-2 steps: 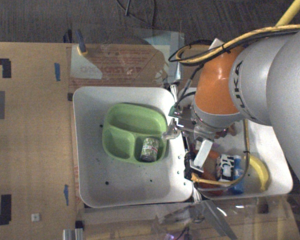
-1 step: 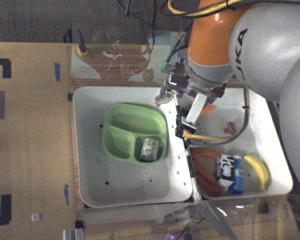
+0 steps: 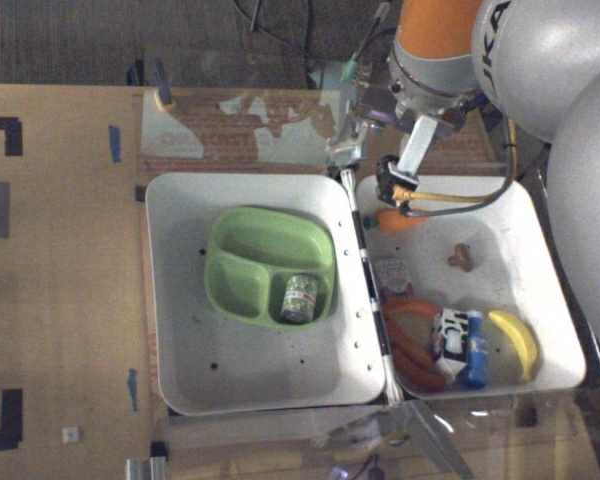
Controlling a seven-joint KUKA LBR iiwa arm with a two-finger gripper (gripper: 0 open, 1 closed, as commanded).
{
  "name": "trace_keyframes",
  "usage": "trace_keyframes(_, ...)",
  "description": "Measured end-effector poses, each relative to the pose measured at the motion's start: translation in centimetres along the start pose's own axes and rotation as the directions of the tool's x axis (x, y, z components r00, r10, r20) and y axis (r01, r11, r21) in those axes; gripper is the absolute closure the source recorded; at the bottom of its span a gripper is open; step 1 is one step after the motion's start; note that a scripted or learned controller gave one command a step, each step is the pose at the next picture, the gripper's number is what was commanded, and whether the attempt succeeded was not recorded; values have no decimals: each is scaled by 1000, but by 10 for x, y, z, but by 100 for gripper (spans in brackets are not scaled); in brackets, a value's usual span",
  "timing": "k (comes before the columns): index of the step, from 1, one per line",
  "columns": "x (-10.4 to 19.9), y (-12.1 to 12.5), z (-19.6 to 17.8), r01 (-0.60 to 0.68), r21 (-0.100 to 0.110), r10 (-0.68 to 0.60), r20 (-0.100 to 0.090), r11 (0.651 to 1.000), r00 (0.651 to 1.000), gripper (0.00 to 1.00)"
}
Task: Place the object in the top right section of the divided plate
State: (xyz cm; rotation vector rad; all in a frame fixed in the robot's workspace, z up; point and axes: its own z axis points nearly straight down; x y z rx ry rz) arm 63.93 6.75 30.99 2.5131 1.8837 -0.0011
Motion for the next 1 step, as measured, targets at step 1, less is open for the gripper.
trace_keyframes(1, 26, 21, -47, 29, -1, -29, 0, 1000, 1000, 0)
